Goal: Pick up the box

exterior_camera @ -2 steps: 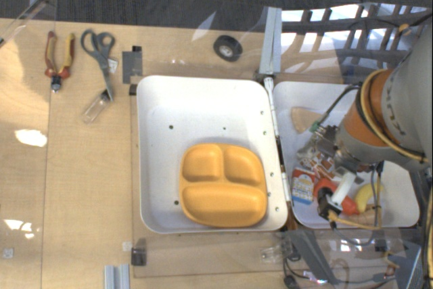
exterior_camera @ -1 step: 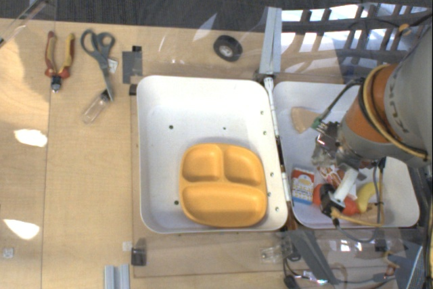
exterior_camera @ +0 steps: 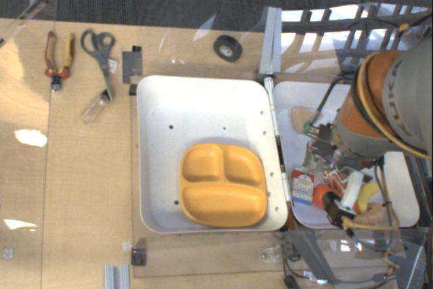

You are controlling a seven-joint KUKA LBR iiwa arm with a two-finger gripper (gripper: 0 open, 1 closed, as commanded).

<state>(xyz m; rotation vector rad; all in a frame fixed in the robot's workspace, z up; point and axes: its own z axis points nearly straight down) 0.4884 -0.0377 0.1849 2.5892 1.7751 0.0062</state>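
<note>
A wooden bench (exterior_camera: 74,199) bears two white bins; the left bin (exterior_camera: 203,101) holds a yellow divided tray (exterior_camera: 223,184). Right of that tray, in the right bin (exterior_camera: 287,112), the arm (exterior_camera: 389,101) hangs over clutter. A small red-and-white box (exterior_camera: 302,187) lies just beside the dividing rim. Judged: approach stage, the descent onto it remaining. The wrist hides the gripper; I cannot tell its state.

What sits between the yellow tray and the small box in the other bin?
In the camera view, between the yellow tray and the box lie bare bin floor and the two bins' adjoining rims.
</note>
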